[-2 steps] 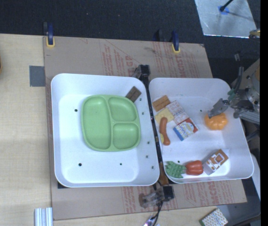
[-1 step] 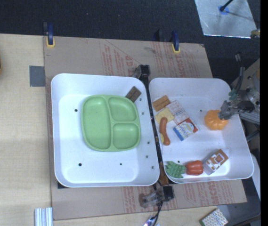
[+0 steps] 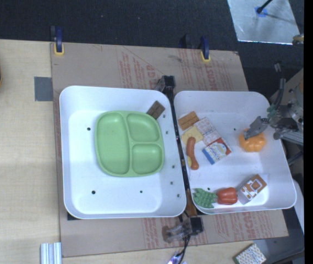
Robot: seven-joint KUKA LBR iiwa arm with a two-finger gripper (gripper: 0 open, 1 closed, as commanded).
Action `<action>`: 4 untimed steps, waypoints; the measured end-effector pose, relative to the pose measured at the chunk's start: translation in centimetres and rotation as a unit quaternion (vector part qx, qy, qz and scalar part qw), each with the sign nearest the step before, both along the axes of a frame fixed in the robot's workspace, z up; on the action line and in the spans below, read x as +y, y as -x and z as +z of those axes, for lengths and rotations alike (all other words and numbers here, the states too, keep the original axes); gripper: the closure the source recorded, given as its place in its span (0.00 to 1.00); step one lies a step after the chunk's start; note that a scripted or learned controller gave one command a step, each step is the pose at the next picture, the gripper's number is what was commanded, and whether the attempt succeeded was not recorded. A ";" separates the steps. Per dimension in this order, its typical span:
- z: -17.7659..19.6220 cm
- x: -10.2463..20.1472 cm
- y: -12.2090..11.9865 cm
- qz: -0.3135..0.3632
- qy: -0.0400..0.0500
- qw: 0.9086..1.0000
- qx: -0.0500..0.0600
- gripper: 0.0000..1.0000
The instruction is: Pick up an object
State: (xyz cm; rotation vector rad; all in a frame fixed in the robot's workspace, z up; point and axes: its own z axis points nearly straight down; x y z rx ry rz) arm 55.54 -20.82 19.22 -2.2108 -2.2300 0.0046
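Note:
The right bin (image 3: 277,164) holds several small items. An orange fruit (image 3: 253,143) lies near its right wall. A red sausage (image 3: 192,153), a blue-and-red carton (image 3: 217,150), a pale packet (image 3: 206,130) and an orange cracker (image 3: 188,120) lie at the left side. Along the front wall sit a green vegetable (image 3: 202,198), a red pepper (image 3: 227,196) and a brown-and-white carton (image 3: 252,188). My gripper (image 3: 257,127) reaches in from the right, its tip just above and touching or nearly touching the top of the orange fruit. Nothing is visibly lifted.
The left bin (image 3: 73,164) carries a green divided plate (image 3: 128,143) and a small brown block (image 3: 155,110) by the back right corner. A black clip (image 3: 168,83) sits where the bins meet. The arm's wrist (image 3: 285,120) hangs over the right bin's right wall.

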 end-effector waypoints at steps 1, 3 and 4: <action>-6.1 -0.3 -2.7 0.000 0.000 1.000 0.000 0.00; -9.7 1.8 -2.9 -0.001 -0.001 1.000 0.000 0.00; -8.1 1.6 -3.0 -0.001 0.000 1.000 -0.002 1.00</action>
